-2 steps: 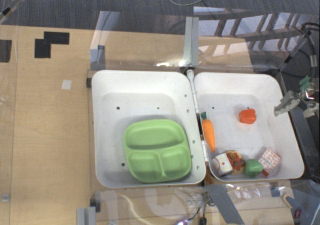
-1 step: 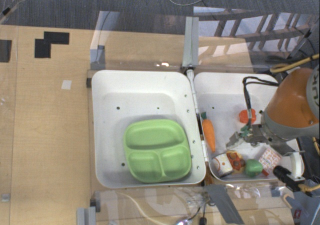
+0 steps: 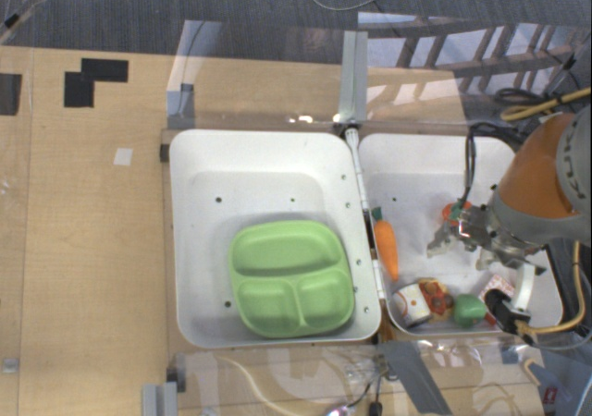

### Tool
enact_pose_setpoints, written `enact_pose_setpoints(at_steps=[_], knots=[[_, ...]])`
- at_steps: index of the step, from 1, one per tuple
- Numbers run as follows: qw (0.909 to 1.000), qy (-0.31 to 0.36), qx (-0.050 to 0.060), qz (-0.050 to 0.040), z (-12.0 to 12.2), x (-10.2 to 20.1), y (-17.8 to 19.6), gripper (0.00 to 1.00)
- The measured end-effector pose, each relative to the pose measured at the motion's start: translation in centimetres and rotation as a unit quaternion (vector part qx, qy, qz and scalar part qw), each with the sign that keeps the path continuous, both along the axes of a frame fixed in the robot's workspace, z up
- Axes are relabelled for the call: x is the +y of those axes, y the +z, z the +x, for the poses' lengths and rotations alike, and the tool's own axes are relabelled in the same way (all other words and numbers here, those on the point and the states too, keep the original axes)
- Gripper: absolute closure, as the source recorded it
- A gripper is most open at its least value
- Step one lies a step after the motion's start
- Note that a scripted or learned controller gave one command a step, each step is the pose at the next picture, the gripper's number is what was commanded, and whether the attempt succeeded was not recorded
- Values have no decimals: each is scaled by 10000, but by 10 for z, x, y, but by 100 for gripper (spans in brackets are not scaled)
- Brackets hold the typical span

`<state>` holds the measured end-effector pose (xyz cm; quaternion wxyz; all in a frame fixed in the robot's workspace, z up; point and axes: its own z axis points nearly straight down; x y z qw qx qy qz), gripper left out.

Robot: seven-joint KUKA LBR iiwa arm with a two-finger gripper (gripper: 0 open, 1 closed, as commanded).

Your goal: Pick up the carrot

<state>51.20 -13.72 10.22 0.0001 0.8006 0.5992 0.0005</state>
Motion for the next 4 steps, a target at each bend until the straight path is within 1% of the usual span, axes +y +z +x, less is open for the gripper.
enact_pose_setpoints(at_steps=[1,2,3,4], knots=[[9979,650,-4,0,-23,73,81,0],[9951,986,-2,-1,-9,137,81,0],[9949,1009,-5,2,-8,137,90,100],[9994,353,5,-5,49,93,81,100]])
